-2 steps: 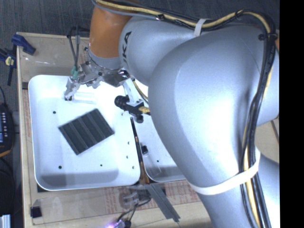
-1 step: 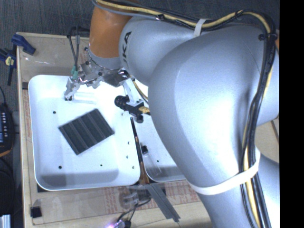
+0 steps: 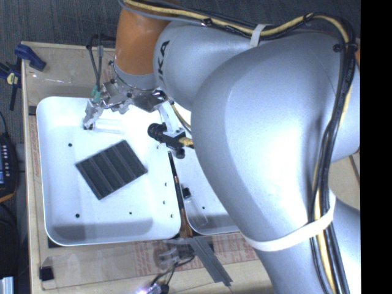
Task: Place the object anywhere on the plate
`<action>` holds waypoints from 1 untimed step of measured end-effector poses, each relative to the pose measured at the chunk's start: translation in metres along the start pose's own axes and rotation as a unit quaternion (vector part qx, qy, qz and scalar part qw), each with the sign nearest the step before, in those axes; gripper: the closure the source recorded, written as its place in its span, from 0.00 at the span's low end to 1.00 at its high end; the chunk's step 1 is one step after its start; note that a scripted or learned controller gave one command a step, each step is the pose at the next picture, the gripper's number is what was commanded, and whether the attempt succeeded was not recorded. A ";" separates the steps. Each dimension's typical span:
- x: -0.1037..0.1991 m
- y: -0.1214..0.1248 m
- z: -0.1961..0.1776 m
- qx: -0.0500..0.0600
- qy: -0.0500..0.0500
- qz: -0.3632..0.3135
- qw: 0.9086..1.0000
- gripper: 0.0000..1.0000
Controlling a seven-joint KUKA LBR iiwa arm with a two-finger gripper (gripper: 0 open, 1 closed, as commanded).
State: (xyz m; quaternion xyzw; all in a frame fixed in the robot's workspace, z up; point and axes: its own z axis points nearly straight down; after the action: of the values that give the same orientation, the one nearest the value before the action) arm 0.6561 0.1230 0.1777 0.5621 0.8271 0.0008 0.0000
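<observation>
One camera is sitting high above the bench (image 3: 37,66), looking down at a slant on both white bins (image 3: 55,164). The big grey arm (image 3: 263,133) is reaching in very close from the right.

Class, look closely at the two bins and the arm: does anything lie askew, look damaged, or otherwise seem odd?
One thing stands out: the dark ribbed plate in the left bin lies askew, turned at a slant to the bin's edges rather than square with them. Nothing looks spilled or broken. The gripper is over the bin's far side, apart from the plate.

two white bins (image 3: 49,164) sit side by side on a wooden bench (image 3: 27,78), blue clamp (image 3: 29,55) at its corner.
</observation>
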 end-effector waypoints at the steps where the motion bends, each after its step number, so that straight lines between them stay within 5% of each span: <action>1: 0.000 0.000 0.000 0.000 0.000 0.000 1.000 0.00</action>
State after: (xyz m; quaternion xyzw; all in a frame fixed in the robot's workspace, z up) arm 0.6561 0.1230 0.1777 0.5621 0.8271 0.0009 0.0000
